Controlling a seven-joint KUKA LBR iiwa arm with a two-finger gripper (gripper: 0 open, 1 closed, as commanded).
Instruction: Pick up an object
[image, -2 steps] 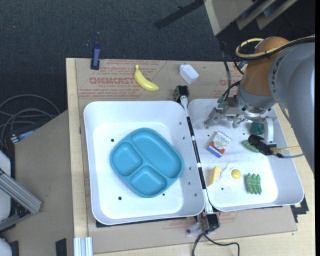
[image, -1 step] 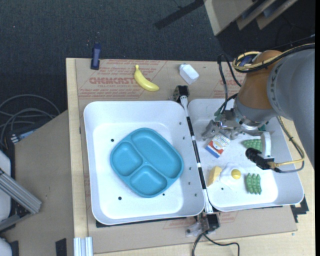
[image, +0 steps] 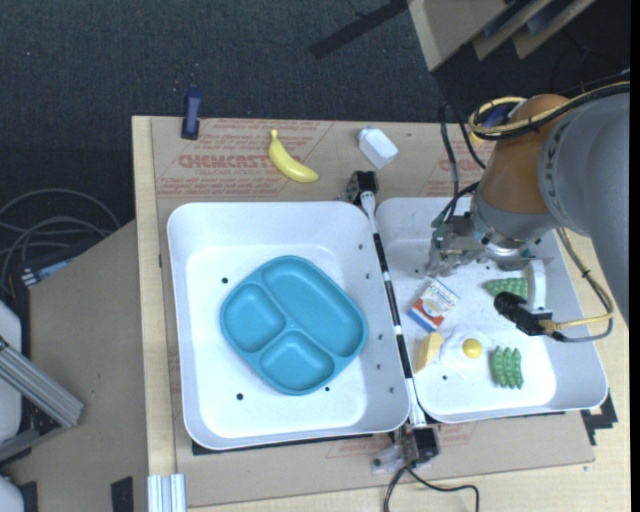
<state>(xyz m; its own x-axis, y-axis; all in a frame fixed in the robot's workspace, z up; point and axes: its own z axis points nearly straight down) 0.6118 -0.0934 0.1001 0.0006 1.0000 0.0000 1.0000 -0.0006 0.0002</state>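
Observation:
My gripper (image: 445, 252) hangs over the back left part of the right bin (image: 590, 385), with the arm coming in from the right. Just in front of it lies a small white packet with red and blue print (image: 435, 303), apart from the gripper tip. Nearer the front lie a yellow wedge (image: 429, 350), a small yellow ball (image: 472, 348) and a green knobbly piece (image: 506, 367). Another green piece (image: 507, 287) lies under the wrist, partly hidden. Nothing shows between the fingers.
The left bin (image: 190, 260) holds a blue divided plate (image: 292, 323). Behind the bins, on the board, lie a yellow banana (image: 291, 160), a white block (image: 378, 147) and a small blue object (image: 191, 112). A black-and-white divider bar (image: 385, 290) separates the bins.

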